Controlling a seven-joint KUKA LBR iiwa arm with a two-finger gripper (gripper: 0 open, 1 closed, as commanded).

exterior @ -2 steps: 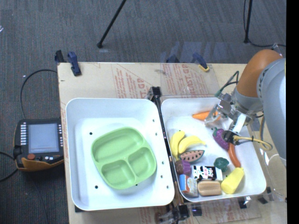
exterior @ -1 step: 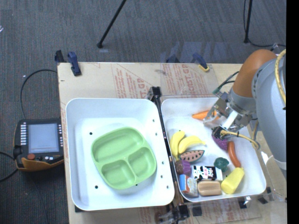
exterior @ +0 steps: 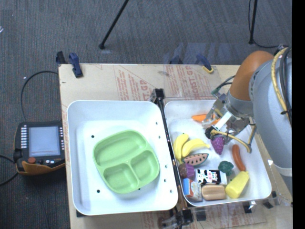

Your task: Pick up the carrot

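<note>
At the back of the right bin (exterior: 265, 175), near its far wall: carrot (exterior: 199, 118), orange, lying roughly crosswise, partly covered at its right end by the end effector (exterior: 215, 126). End effector low over that back part of the bin, just beside the carrot; open or closed, cannot tell from this angle. Grey arm (exterior: 271, 104) with orange band reaching in from the right. Just in front of the end effector: purple grape bunch (exterior: 218, 144), with a sausage (exterior: 238, 157) to its right. Toward the bin's left wall: two bananas (exterior: 187, 145), then a watermelon slice (exterior: 196, 158) in front of them. Along the front wall: yellow bottle (exterior: 237, 184), bread roll (exterior: 213, 192), small milk carton (exterior: 208, 176). Left bin (exterior: 78, 128) alongside, holding a green divided plate (exterior: 126, 161). Both bins on the table (exterior: 128, 80). Off the table's left edge, on the floor: control pendant (exterior: 40, 144) with a screen.
</note>
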